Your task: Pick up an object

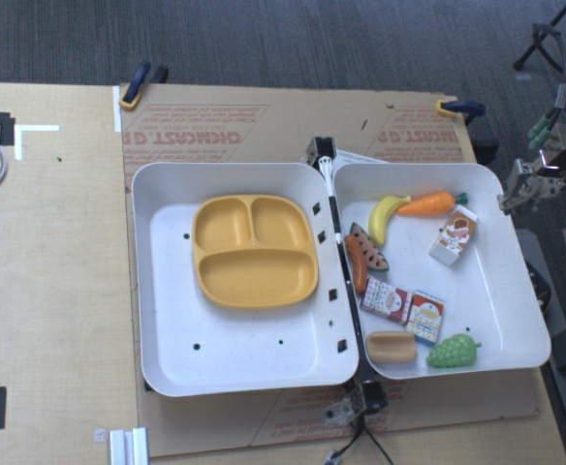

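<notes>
Objects for picking lie in the right bin [516,260], and we list them from the tool [518,190] outward. We see the tool at the right edge of the view, just outside the right bin's upper right rim; we cannot tell its state, as it is too small and cluttered to resolve. No object is visible in it.

Nearest the tool we find a small carton [453,236], white with a red print, lying tilted. Above and left of it a carrot [425,203] lies crosswise, its tip touching a banana [385,214]. Below the banana, against the bin's left wall, a watermelon slice [367,247] rests beside a sausage [360,269]. Lower down, two flat boxes [402,307] sit side by side. Near the front wall we find a bun [392,347] and, to its right, a green vegetable [454,351].

The left bin [167,337] touches the right bin along the shared wall and holds a yellow tray [255,250] with three compartments. Both bins rest on cardboard [205,129] on the desk [50,298].
</notes>
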`<state>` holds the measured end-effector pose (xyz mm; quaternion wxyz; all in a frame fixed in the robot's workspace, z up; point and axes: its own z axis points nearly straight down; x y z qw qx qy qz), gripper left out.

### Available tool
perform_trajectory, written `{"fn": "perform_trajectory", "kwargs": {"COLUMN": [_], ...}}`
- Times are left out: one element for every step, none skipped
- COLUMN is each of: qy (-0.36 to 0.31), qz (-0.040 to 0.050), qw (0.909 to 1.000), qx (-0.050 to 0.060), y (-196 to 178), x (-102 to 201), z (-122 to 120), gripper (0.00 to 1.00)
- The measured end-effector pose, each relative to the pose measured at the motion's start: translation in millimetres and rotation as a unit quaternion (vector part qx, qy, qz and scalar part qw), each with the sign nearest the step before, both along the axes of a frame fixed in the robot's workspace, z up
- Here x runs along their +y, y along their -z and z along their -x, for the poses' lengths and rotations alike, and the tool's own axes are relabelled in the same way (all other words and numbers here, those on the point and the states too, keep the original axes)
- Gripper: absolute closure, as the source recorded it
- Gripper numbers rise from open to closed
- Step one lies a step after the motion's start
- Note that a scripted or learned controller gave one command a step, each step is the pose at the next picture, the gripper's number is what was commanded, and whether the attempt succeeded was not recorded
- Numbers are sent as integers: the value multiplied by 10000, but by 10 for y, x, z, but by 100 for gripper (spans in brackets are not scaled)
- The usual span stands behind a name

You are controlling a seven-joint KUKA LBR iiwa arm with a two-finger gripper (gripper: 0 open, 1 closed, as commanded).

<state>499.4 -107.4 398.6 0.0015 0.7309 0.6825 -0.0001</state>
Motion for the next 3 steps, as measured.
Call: {"fn": "perform_trajectory", "kwargs": {"qy": [-292,-292,-577], "qz": [-1,-1,-2], "qw": [9996,9996,9983], "qx": [4,4,9], "y": [-1435,-1435,-9], "x": [-419,-419,-184], "z": [-328,-328,138], "gripper": [100,0,0]}}
